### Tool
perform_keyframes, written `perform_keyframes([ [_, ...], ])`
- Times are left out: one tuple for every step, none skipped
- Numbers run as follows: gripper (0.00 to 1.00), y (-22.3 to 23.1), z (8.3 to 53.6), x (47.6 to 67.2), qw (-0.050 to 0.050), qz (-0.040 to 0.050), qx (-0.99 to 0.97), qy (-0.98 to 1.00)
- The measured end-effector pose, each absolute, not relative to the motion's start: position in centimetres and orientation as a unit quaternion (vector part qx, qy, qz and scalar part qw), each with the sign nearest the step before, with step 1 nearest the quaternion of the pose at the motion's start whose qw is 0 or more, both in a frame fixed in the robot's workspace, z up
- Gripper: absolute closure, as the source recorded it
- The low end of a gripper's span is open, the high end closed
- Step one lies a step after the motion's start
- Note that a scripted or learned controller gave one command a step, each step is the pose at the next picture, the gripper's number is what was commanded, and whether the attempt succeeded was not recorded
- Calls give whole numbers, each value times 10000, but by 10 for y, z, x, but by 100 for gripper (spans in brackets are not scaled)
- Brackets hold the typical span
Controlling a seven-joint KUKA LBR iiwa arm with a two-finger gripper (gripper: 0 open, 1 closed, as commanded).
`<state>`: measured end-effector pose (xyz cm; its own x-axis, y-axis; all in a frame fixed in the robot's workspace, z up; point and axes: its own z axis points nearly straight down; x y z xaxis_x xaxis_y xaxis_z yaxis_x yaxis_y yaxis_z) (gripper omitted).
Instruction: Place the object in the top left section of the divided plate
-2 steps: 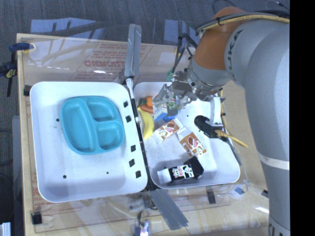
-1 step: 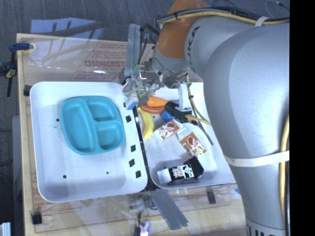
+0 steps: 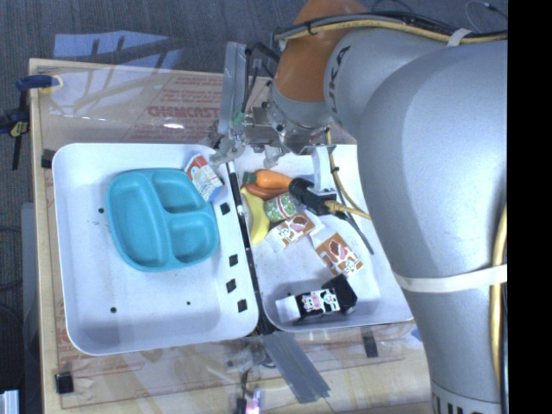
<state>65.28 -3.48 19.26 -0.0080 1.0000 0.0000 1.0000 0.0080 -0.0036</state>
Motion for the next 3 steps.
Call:
perform_keyframes([
  [0,-3,231,599,15,12,-6869,-7268],
  [0,-12,329,613,4,1,-6428,-7660],
  [100,-10,339,614,16,10,-6400,-7684],
])
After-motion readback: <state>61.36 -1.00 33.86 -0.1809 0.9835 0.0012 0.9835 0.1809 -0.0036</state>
